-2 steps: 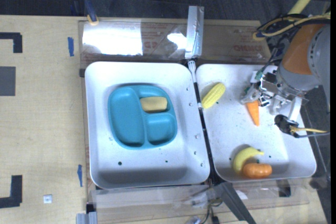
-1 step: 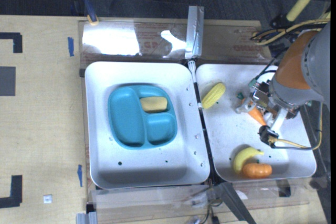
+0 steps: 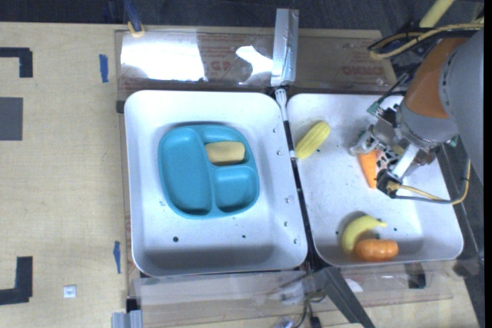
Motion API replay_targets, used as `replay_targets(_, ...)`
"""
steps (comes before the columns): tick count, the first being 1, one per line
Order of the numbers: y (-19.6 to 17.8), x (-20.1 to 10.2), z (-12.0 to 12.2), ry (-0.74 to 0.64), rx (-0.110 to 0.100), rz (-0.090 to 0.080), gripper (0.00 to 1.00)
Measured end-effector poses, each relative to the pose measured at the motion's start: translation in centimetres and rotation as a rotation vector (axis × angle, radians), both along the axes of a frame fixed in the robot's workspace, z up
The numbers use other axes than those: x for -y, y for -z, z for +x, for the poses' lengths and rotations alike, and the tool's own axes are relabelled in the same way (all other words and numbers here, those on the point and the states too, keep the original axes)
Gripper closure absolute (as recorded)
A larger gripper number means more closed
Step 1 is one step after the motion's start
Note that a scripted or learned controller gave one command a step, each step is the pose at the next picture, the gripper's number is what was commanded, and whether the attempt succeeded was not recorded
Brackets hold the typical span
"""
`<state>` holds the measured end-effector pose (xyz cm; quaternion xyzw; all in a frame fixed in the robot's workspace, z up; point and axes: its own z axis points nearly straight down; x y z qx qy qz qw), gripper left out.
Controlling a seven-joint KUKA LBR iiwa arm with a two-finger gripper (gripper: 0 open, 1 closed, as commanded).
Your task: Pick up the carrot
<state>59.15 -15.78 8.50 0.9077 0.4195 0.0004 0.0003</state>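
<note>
Camera view shows the grey arm's two-finger end effector (image 3: 382, 159) down in the right shallow white bin (image 3: 330, 196), right at the small orange plastic carrot (image 3: 370, 166), though whether it is released or clenched on the carrot cannot be told. A good grasp would likely need the carrot centred before lifting straight up, clear of the yellow corn cob (image 3: 313, 139) and the yellow banana (image 3: 360, 230) beside an orange fruit (image 3: 377, 249). The left white bin (image 3: 146, 165) holds a blue divided plate (image 3: 184, 173) carrying a tan bread-like piece (image 3: 226, 153), on a pale wooden surface (image 3: 61, 165).

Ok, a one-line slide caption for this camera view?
Gripper down at the carrot in the right bin, corn nearby.
</note>
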Motion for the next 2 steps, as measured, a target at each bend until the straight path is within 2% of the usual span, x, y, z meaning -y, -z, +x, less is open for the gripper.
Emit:
replay_targets(1, 0.02, 1.63, -0.68, 0.154, 0.002, 0.001, 0.00)
replay_targets(2, -0.77, 1.20, -0.57, 0.146, -0.004, 0.007, 1.00)
